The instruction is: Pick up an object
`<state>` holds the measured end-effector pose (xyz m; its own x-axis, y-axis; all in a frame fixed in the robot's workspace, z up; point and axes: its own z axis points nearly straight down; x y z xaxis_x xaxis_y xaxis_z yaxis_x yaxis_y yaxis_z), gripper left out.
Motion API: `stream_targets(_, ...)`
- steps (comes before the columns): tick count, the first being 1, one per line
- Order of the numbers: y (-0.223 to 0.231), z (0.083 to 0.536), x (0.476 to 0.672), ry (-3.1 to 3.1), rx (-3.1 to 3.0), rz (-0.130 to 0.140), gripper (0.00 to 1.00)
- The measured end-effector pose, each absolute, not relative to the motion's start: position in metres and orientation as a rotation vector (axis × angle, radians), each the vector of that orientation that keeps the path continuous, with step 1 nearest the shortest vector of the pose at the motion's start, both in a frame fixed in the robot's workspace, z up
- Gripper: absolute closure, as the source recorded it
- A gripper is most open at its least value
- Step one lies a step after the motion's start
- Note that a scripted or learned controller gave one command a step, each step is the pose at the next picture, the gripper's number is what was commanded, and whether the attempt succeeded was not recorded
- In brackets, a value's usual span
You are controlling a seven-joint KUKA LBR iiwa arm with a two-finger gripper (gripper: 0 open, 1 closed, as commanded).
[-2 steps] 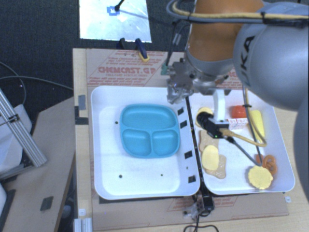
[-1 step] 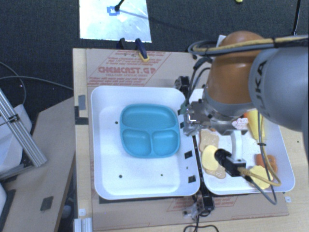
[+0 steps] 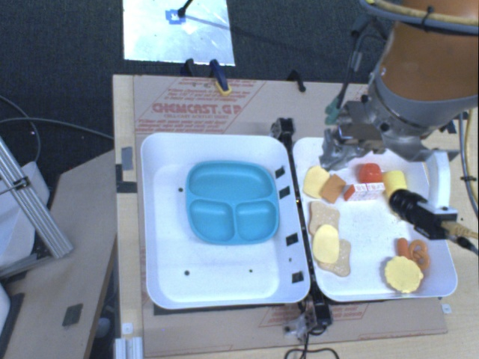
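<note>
My gripper (image 3: 334,154) hangs over the far left part of the right bin (image 3: 374,294), just above a pale yellow piece (image 3: 316,179) and an orange-brown block (image 3: 333,188). I see nothing held in it. Close to its right lie a red tomato-like piece (image 3: 369,172), a yellow block (image 3: 394,179) and a small red and white box (image 3: 364,191). Nearer the front are a bread slice (image 3: 322,215), a yellow oval (image 3: 326,243) resting on another bread slice (image 3: 343,259), a round yellow disc (image 3: 404,274) and an orange twisted piece (image 3: 416,251).
The left bin (image 3: 165,275) holds a blue divided plate (image 3: 230,202). A black-clipped divider (image 3: 293,200) separates the two bins. The large arm body (image 3: 426,58) looms over the right bin's far corner. A shiny sheet (image 3: 178,21) lies behind the bench.
</note>
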<state>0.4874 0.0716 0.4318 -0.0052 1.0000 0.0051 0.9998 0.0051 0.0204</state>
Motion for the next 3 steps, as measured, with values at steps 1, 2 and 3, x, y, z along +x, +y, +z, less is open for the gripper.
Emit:
stream_targets(1, 0.089, 0.281, 0.485, 2.229, 2.225, -0.016, 1.00)
stream_targets(2, 0.046, 0.408, 0.488, 2.211, 2.217, 0.020, 1.00)
stream_targets(3, 0.087, 0.304, 0.486, 2.232, 2.218, -0.008, 1.00)
